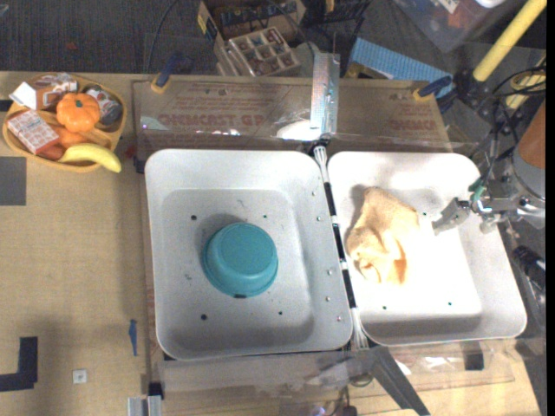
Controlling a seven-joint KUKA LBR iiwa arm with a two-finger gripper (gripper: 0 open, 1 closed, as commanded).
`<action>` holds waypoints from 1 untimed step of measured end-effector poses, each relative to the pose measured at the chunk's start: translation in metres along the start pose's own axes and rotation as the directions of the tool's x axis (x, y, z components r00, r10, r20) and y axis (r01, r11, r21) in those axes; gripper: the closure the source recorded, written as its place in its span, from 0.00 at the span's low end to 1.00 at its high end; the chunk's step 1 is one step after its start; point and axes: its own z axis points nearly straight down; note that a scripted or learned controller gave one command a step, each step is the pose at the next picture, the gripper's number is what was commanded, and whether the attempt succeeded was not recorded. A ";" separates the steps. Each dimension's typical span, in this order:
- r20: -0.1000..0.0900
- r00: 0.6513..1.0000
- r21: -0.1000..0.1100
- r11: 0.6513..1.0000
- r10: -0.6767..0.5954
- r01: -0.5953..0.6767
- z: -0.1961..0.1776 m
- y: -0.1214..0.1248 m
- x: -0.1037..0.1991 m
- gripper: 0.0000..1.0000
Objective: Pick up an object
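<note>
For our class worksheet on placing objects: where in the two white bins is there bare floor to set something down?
Left bin: free floor rings the teal bowl, widest toward its back corners. Right bin: bare along the front and right, in front of the tool. It is crowded by the divider, where the yellow cloth lies.

Both bins [173, 180] look like smooth white plastic with a soft sheen; the teal bowl [242, 259] is matt plastic, the tan cloth [379, 232] soft and crumpled, the bench [69, 276] pale matt wood
</note>
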 end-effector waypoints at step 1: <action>0.000 0.988 -0.001 0.988 -0.156 0.156 0.079 -0.015 0.050 0.00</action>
